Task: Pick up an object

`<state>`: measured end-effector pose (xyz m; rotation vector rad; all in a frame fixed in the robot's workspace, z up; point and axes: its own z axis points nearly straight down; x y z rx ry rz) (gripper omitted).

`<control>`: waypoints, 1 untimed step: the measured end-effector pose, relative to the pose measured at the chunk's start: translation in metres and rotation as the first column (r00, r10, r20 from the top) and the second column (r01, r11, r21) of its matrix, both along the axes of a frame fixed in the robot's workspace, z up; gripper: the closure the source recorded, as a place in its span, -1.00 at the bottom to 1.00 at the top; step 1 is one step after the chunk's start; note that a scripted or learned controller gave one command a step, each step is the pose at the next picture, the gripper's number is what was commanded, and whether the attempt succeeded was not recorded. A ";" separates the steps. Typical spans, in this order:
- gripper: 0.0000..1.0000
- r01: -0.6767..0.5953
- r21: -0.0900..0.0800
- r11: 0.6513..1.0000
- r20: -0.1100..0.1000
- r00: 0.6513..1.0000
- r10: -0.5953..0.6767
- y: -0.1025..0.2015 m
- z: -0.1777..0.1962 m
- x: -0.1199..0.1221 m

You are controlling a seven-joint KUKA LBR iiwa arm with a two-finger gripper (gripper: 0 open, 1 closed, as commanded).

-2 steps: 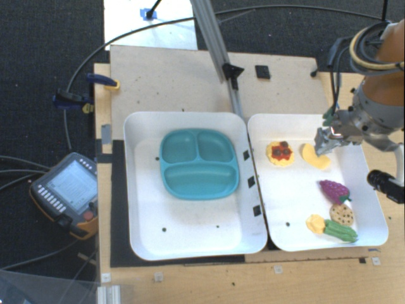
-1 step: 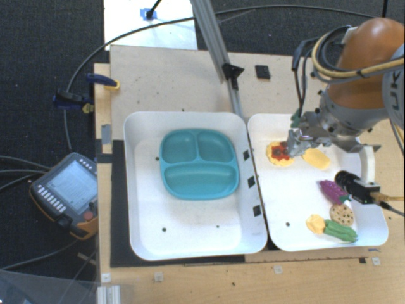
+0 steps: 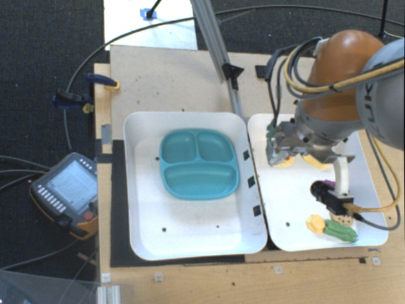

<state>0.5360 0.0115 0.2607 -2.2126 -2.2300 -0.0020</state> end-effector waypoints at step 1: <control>1.00 -0.002 0.001 1.000 0.000 1.000 0.002 0.053 -0.008 -0.005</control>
